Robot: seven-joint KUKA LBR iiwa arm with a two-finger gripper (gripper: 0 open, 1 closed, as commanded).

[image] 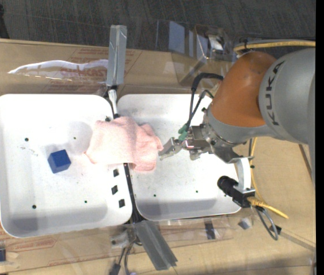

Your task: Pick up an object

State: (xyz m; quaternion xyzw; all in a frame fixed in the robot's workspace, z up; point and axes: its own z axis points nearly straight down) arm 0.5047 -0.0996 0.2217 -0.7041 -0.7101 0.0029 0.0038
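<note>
The grey arm (pixel 276 96) with its orange band reaches from the right over the right bin (pixel 179 202), beside the left bin (pixel 12 171) on the counter. A pink cloth (pixel 124 142) lies draped across the divide between both bins. The end effector (pixel 166 149) sits at the cloth's right edge, touching it; whether it is spread or pressed together I cannot tell, and a small blue cube (pixel 59 160) rests in the left bin.

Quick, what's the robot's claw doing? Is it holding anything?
Gripper: at the edge of the pink cloth, but whether it is open, shut or gripping the cloth cannot be told.
</note>
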